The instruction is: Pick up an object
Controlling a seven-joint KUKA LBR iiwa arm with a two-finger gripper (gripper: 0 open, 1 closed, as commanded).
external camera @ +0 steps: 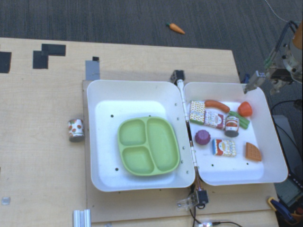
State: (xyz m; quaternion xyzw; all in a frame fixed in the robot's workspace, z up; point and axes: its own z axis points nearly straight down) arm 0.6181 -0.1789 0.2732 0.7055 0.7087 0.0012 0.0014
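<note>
The arm is sitting at the far right corner of the right bin (272, 141), and its gripper (252, 82) is hanging just outside that bin's rim, over no item at all. Whether it is open or closed cannot be told from this angle, and nothing is showing in its grasp. So the task looks to be at the approach step, with the pick not yet begun.

All the candidates are lying inside the right bin. Nearest the gripper's corner are the tomato (245, 109) and the sausage (217, 105); just below them are the small jar (231, 125) and two food boxes (207, 116), packed close. Toward the bin's middle are the purple ball (202, 136) and the snack pack (223, 147), and the orange wedge (253, 152) is lying apart near the right wall.

The next move is likely calling for travel inward over the rim and a descent onto one item standing clear of its neighbours.
</note>
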